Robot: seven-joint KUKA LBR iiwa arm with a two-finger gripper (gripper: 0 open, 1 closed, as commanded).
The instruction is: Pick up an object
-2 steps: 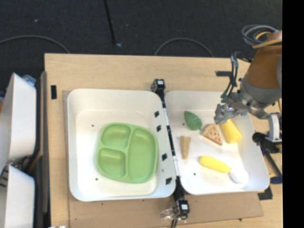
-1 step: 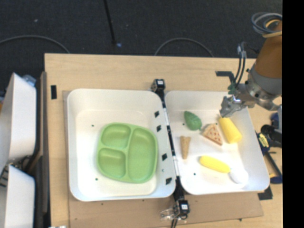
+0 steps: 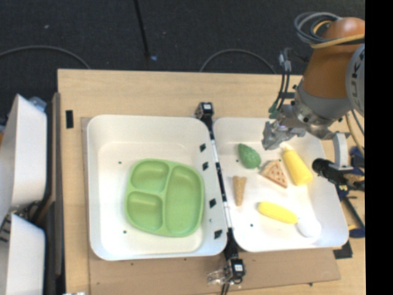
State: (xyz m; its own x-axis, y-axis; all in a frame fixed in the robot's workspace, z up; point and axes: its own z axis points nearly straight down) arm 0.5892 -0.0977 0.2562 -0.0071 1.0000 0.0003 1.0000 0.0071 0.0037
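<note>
End effector (image 3: 274,137), its opening impossible to judge here, hangs over the right bin (image 3: 325,229) at twelve o'clock, likely choosing among the toys beneath: green piece (image 3: 249,156), pizza slice (image 3: 276,174), yellow corn (image 3: 296,166).

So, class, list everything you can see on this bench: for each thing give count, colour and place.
Bins: two, white, side by side on the bench.
Divided plate: one, light green, left bin.
Leafy toy: one, dark green, right bin, upper left.
Pizza slice: one, tan and red, right bin, middle.
Corn cobs: two, yellow, right bin; the other nearer the front.
Cone: one, tan, right bin, left side.
White object: one, right bin, front right.
Gripper: one, grey, above the right bin's back.
</note>
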